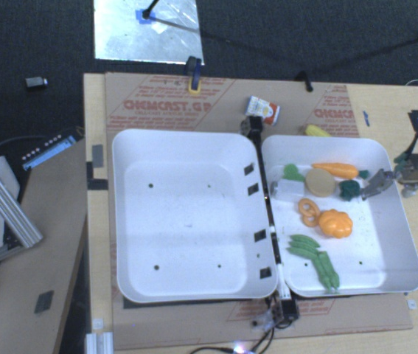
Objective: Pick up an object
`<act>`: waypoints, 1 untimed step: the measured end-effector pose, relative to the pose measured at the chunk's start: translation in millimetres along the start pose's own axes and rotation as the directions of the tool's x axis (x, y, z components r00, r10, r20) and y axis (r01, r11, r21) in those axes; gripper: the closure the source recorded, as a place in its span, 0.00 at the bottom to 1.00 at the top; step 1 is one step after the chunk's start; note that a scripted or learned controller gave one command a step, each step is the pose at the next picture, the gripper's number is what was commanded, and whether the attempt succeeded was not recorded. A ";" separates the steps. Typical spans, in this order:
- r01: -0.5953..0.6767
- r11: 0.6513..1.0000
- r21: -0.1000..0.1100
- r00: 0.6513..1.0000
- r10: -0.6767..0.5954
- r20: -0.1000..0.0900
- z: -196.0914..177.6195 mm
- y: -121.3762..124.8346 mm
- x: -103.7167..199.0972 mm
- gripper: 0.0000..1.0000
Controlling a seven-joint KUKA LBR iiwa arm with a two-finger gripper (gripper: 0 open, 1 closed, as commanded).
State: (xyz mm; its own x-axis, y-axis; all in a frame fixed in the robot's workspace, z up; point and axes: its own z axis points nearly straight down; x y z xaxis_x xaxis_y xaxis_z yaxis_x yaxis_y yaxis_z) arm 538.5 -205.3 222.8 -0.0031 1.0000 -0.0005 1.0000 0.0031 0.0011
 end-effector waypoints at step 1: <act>0.007 1.000 0.014 1.000 -0.007 -0.009 136.5 -13.4 86.0 0.00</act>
State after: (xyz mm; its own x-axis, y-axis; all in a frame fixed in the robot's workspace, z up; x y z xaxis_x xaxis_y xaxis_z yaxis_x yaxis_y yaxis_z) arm 525.0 -119.4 86.2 -0.0097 0.9999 0.0080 0.9999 0.0098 -0.0124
